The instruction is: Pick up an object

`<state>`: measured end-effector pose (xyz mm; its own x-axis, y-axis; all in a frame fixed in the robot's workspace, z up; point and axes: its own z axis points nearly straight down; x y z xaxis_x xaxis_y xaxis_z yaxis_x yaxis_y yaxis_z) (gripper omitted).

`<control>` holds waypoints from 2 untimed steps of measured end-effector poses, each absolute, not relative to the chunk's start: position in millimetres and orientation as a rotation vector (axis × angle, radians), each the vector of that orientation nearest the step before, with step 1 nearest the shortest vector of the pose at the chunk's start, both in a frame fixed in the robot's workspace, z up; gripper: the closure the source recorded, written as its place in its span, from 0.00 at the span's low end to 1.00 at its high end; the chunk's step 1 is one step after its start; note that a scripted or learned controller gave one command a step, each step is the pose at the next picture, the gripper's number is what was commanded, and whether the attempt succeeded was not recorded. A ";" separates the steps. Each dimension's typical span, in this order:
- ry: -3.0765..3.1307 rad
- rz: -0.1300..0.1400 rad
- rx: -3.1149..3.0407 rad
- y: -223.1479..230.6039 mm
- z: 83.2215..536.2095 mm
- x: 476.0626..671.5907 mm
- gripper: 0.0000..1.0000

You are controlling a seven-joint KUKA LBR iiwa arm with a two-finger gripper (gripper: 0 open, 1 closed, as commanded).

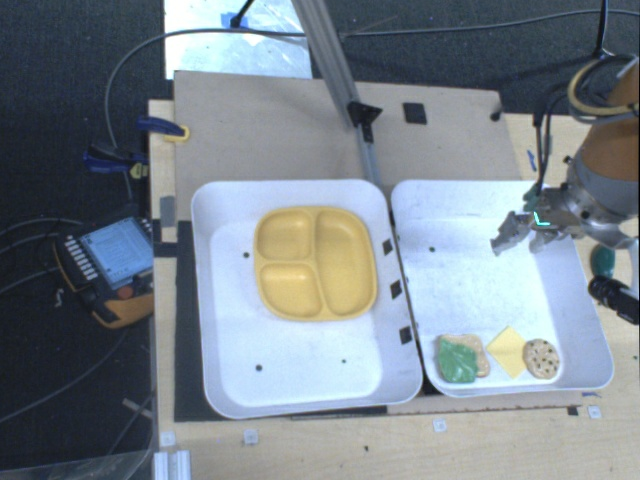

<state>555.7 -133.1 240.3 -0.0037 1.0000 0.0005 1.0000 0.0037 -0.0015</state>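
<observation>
You are at the approach step: the gripper (pixel 522 230), fingers apart and holding nothing, hovers at right centre, so lower it toward the cookie (pixel 541 358) (lower right corner of the right bin (pixel 470 218)).

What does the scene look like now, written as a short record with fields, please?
left bin: holds a yellow divided plate, three compartments
right bin: holds three food items along its near edge
food items, left to right: toast with green topping, yellow cheese slice, round cookie
gripper: over the far right part of the right bin, apart from the food items
held object: none seen
</observation>
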 end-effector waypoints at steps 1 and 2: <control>-2.227 -0.001 -2.217 -133.1 241.4 556.4 0.00; -2.221 0.003 -2.218 -131.9 178.8 554.2 0.00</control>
<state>554.2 -131.9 178.8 -0.0013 1.0000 0.0007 1.0000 0.0013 -0.0030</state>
